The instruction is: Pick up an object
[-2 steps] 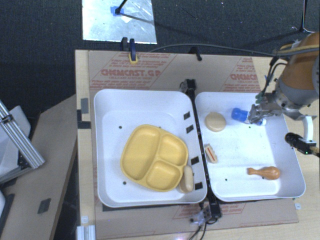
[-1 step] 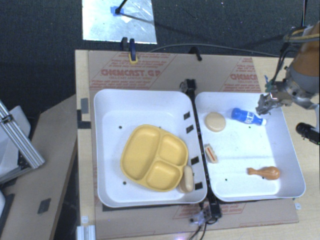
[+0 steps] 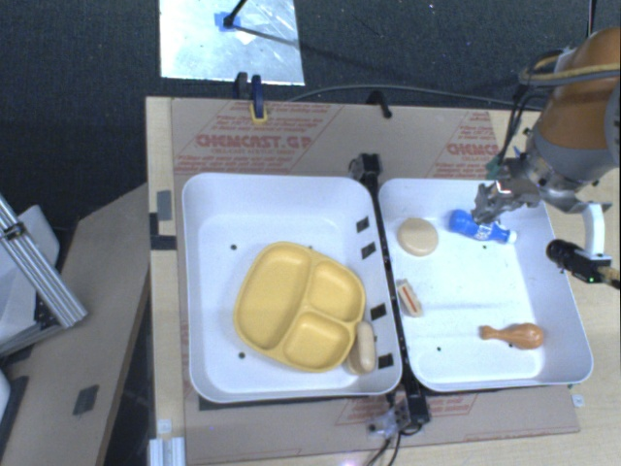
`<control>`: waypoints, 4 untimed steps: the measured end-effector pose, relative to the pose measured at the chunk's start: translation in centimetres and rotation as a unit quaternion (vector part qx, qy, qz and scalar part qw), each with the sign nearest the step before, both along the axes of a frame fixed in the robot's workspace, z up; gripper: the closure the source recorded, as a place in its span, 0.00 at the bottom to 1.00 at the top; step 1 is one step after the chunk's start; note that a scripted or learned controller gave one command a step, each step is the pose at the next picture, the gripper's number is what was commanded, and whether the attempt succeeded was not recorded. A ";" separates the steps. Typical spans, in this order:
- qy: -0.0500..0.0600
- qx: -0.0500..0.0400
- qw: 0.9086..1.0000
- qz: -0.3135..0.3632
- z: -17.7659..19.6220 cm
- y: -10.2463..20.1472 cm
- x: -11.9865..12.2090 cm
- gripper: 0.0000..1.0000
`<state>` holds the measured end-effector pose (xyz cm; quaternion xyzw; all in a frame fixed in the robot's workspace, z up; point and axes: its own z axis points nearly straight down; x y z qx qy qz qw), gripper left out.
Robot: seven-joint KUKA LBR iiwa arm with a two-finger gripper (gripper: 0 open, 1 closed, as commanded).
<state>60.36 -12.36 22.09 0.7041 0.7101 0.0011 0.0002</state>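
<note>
Poised low over the far part of the right bin (image 3: 543,357), tool (image 3: 492,205) directly above the blue object (image 3: 478,227), tips at or just short of it; opening impossible to judge, nothing visibly held. Pick not yet made: blue object flat on the bin floor. Left of it, a round beige piece (image 3: 419,237); nearer, a small hot dog (image 3: 409,298) and a drumstick (image 3: 514,335). Across the divider, a yellow tray (image 3: 299,306).

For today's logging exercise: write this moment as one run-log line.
gripper: over blue object | right bin | grasp: unconfirmed | tan disc: untouched
</note>
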 end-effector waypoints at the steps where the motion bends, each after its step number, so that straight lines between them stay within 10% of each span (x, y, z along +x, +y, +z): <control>1: 0.000 0.000 1.000 0.001 -0.9 5.6 0.3 1.00; 4: 0.000 0.001 1.000 0.001 1.0 22.1 1.0 1.00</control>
